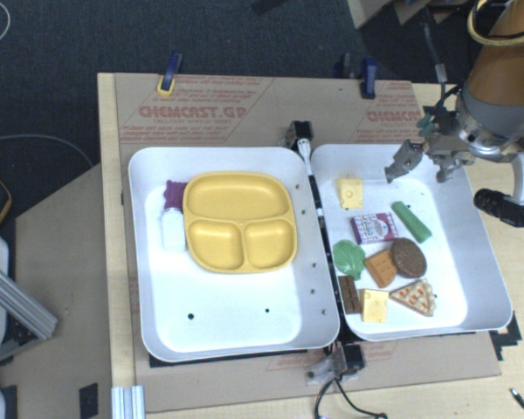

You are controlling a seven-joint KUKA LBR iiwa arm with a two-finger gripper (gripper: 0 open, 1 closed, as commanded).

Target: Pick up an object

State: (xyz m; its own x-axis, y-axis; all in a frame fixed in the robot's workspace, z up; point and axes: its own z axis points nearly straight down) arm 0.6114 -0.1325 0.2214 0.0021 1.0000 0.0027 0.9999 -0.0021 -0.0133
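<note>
The right bin [472, 260] holds several toy foods: a yellow cheese cube [351, 193], a pink packet [373, 227], a green stick [411, 221], a green leaf [348, 257], an orange cracker [381, 268], a brown cookie [408, 257], a chocolate bar [350, 294], a yellow cheese slice [375, 305] and a pizza slice [414, 298]. My gripper [421, 166] hangs over the far part of this bin, above and to the right of the cheese cube. Its fingers are spread open and hold nothing.
The left bin [148, 278] carries a yellow divided plate [240, 220], with a purple item [175, 195] and a white bottle [173, 230] at the plate's left. Clamps [167, 75] sit on the board's far edge. The arm's orange band [502, 24] rises at upper right.
</note>
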